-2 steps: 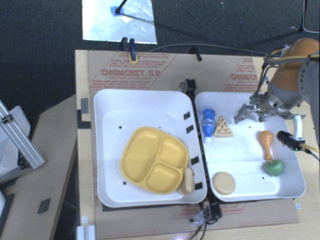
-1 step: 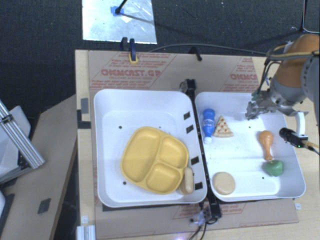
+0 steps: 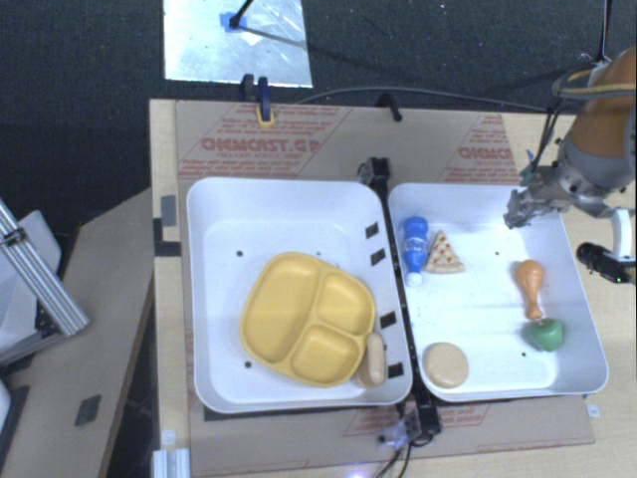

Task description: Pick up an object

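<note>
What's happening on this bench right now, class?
A grey robot arm reaches in from the right, its gripper above the far right corner of the right bin, with nothing seen in it. That bin holds a blue bottle, a pizza slice, a drumstick, a green piece and a round cookie. The left bin holds a yellow tray with a bread roll beside it. Nothing has been picked up yet.
</note>
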Tool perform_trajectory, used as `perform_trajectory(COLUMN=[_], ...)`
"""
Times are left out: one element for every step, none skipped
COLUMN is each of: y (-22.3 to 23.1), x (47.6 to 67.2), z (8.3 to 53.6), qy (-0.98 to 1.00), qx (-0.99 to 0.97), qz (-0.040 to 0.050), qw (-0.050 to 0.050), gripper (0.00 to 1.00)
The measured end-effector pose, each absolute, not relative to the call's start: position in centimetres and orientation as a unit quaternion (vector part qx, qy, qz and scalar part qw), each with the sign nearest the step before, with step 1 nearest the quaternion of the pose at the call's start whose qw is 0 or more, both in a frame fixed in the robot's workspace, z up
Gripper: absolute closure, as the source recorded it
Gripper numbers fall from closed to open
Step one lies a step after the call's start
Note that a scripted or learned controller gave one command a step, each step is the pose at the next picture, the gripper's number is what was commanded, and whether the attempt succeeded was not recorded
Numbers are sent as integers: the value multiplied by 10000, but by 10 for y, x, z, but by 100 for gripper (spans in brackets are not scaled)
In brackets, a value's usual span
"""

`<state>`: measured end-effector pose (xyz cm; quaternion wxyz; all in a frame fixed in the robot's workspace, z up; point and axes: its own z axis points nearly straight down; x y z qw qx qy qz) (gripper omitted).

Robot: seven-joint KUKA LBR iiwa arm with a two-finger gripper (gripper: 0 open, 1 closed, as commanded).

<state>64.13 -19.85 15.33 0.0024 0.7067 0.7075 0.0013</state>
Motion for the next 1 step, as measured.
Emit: perform_trajectory(y=[-201], x=[636], z=[200], qy=[7074], qx=[7068], qz=[14], qw=[27], gripper=[100])
